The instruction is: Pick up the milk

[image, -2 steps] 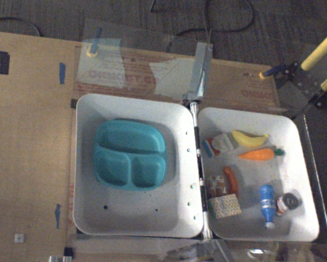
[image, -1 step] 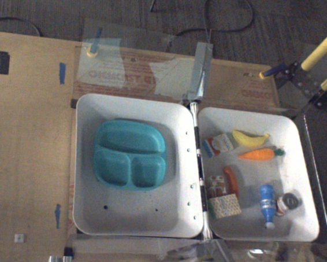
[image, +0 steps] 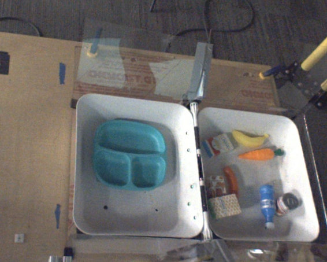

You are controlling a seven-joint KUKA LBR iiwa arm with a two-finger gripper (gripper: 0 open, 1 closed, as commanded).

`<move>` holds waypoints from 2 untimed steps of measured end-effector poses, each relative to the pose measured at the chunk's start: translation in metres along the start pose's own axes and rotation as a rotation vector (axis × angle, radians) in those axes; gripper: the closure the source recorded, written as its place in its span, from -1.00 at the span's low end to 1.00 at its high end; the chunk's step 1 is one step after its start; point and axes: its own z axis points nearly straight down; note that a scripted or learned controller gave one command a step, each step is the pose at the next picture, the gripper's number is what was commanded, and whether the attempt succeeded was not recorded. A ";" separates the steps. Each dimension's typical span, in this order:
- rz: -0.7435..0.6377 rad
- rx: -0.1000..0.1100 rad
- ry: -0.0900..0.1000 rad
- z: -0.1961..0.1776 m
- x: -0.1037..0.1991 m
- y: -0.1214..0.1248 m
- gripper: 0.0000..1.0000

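While bins rest on plywood bench (image: 21,159) | dark carpet (image: 78,2) beyond | pincer state: cannot tell

Two bins side by side on the table (image: 21,159).

The left bin (image: 80,206) holds a divided tray (image: 129,155) toward its back. In the right bin (image: 301,226), the milk (image: 221,143) lies at back left, a banana (image: 249,137) just right of it, a carrot (image: 260,154) before the banana, and a bottle (image: 266,204) near the front.
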 end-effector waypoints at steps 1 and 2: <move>-0.012 0.000 0.001 0.009 0.013 0.002 -1.00; 0.205 0.001 0.001 0.039 -0.001 0.002 -1.00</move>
